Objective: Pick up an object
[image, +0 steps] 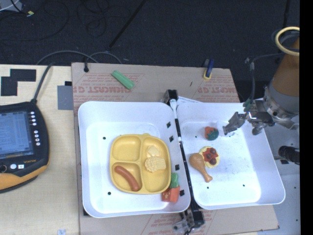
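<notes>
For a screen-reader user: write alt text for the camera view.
A grey robot arm's gripper hangs over the right white bin, which holds a toy drumstick, a small pizza and a small red-green toy. The left white bin holds a yellow divided plate with a sausage and corn.

The grey arm reaches in from the right, gripper (234,125) pointing left.

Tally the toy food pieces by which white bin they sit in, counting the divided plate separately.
Left white bin: 4 (red sausage, yellow corn cob, pale chips, orange-green carrot)
Right white bin: 3 (small red-green vegetable, brown drumstick, round berry tart)
Yellow divided plate: 1
Total: 8
</notes>
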Robot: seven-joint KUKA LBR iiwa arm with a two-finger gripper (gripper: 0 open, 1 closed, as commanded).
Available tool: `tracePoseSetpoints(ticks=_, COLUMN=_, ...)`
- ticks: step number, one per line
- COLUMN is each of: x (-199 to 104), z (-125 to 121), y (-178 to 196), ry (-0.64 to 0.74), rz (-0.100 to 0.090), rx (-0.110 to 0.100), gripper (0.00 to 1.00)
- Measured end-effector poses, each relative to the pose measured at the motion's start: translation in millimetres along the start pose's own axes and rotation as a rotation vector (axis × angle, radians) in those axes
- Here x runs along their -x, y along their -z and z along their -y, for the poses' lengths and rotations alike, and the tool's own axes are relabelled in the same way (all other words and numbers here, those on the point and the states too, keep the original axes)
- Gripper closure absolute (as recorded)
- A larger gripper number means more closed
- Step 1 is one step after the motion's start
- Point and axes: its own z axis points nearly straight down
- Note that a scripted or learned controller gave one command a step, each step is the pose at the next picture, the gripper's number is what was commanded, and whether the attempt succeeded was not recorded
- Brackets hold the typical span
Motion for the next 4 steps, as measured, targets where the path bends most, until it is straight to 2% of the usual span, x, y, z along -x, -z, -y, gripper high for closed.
tracePoseSetpoints(ticks=1, x=-35, z=4, y=-160, ry=0.0, rz=-0.002, rx=0.02, gripper=0.0)
tracePoseSetpoints(ticks=2, x=-103, z=33, y=-32, ry=0.007, rz=-0.003, rx=0.009, gripper=0.0)
tracePoseSetpoints(ticks=3, x=-179, z=76, y=66, ry=0.008, rz=-0.003, rx=0.004, gripper=0.0)
tracePoseSetpoints(ticks=4, x=-172, z=74, y=194, ry=0.001, rz=-0.002, rx=0.013, gripper=0.0)
